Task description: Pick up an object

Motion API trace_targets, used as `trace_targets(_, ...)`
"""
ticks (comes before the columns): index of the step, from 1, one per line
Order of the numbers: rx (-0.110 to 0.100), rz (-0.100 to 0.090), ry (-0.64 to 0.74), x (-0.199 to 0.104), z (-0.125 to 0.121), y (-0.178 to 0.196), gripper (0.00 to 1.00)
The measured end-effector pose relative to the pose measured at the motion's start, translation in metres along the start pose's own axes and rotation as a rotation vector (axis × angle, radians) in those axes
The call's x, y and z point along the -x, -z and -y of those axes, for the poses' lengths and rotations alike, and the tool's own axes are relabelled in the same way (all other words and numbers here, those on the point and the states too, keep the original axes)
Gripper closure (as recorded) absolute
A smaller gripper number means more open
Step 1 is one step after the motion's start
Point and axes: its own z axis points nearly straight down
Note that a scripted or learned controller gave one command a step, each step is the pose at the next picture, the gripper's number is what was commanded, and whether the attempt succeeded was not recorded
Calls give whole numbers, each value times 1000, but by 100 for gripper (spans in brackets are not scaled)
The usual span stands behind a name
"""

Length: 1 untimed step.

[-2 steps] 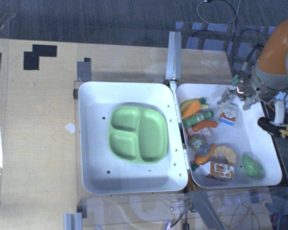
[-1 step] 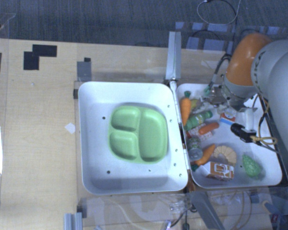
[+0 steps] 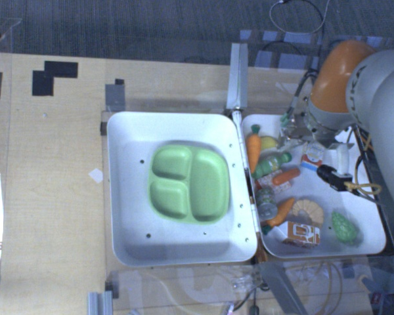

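The right bin [image 3: 374,238] holds a heap of small items. An upright carrot [image 3: 253,151] lies by its left wall, with a green bottle [image 3: 273,163] and a red-orange sausage-like piece [image 3: 286,177] beside it. A second carrot [image 3: 280,210], a round tan biscuit [image 3: 308,210], a small brown box [image 3: 303,233] and a green leafy lump [image 3: 345,228] lie toward the front. My gripper [image 3: 293,134] hangs low over the bin's back part, just above the bottle and a yellow-green fruit [image 3: 268,143]. Nothing shows between its fingers.
The left bin [image 3: 128,228] carries a green divided plate [image 3: 189,182]. A metal post [image 3: 238,77] stands at the back between the bins. Black cables [image 3: 338,177] trail from the wrist across the right bin's right side. The grey arm [image 3: 381,104] covers the back right corner.
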Motion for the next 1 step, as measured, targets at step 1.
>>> trace_targets(1, -9, 1, -14, -61, -27, 149, 100)
